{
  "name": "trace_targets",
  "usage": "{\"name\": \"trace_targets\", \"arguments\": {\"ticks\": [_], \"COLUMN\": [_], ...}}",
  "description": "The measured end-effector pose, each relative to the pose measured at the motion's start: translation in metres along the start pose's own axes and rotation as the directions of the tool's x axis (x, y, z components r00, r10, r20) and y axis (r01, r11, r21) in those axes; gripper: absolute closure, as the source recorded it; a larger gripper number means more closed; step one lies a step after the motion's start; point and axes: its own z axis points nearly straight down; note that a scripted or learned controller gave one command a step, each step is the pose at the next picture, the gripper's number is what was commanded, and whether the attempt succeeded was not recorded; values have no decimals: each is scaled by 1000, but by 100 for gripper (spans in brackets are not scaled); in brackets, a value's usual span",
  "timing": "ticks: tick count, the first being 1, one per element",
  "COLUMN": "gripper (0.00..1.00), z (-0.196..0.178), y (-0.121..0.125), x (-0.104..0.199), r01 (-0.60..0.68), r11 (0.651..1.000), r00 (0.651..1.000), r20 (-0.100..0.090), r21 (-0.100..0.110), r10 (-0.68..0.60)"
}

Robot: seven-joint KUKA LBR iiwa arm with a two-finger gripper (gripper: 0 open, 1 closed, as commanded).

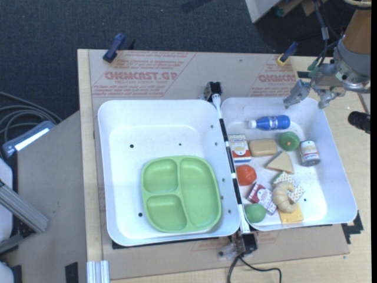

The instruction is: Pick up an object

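Overhead, the claw (309, 96) hangs wide open, gripping nothing.

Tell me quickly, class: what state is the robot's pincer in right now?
Pincer: open, fingers spread, holding nothing, above the far rim of the right bin near the blue bottle.

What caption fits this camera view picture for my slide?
Open gripper hovers over the right bin of toy food; a green tray sits in the left bin.

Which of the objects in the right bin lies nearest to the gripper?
The blue bottle, lying on its side at the far end of the right bin, just below the gripper. The other objects lie farther toward the camera.
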Motion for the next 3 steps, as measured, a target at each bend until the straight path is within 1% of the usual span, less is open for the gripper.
{"name": "trace_targets", "arguments": {"ticks": [1, 2, 3], "gripper": [0, 0, 100], "z": [93, 143, 133], "y": [-23, -33, -32], "x": [-5, -6, -7], "r01": [-1, 0, -1], "r11": [1000, 1000, 1000], "r00": [1000, 1000, 1000], "r20": [0, 2, 5], "r21": [1, -13, -17], "r10": [1, 0, 1]}}
